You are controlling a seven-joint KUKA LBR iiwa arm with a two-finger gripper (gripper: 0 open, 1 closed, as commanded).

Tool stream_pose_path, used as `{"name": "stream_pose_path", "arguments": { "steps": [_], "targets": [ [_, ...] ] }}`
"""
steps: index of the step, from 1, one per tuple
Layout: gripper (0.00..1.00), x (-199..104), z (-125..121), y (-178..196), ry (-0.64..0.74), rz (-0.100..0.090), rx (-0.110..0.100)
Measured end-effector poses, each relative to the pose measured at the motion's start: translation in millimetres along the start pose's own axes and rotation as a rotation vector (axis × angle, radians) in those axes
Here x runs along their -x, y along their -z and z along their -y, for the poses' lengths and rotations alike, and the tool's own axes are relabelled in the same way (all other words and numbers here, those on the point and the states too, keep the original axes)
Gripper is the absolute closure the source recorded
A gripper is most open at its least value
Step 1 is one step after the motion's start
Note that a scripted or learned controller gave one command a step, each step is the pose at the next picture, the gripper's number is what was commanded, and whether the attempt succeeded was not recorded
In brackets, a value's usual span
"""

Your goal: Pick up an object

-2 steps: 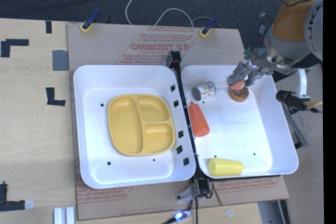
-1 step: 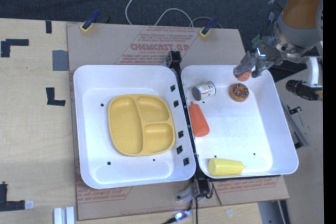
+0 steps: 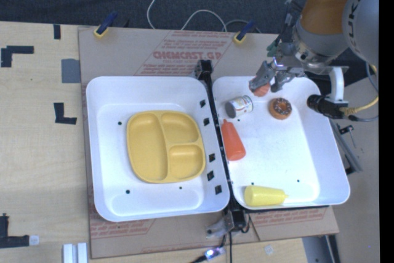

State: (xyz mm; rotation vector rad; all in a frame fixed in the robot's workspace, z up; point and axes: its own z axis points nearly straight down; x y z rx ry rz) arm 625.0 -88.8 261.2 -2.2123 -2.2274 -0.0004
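A yellow lemon-shaped toy [image 3: 265,196] lies closest to the camera, against the near wall of the right bin [image 3: 320,175]. Farther in, an orange carrot [image 3: 233,140] rests along the divider between the two bins, a small silver can [image 3: 239,106] lies on its side just beyond the carrot, and a brown doughnut [image 3: 280,108] sits to the right of the can, apart from it. The left bin [image 3: 104,132] holds a yellow divided plate [image 3: 165,146]. Both bins stand on a cardboard sheet [image 3: 184,52] on the worktop. The gripper [image 3: 266,84] hangs over the far edge of the right bin, and a small reddish piece [image 3: 261,90] shows right at its tips; the jaws look clenched around it, though at this slant I cannot tell whether they truly pinch it or merely sit in front of it. Judging by that, the pick seems under way: an object may already be in the grasp, and what remains is to carry it clear of the bin. The other toys lie untouched.
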Motion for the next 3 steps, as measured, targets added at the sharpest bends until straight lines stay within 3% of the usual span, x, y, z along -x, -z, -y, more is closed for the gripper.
{"name": "stream_pose_path", "arguments": {
  "steps": [3],
  "targets": [
    [1.00, -169, 17, -21, 0.001, 0.000, -0.002]
  ]
}}
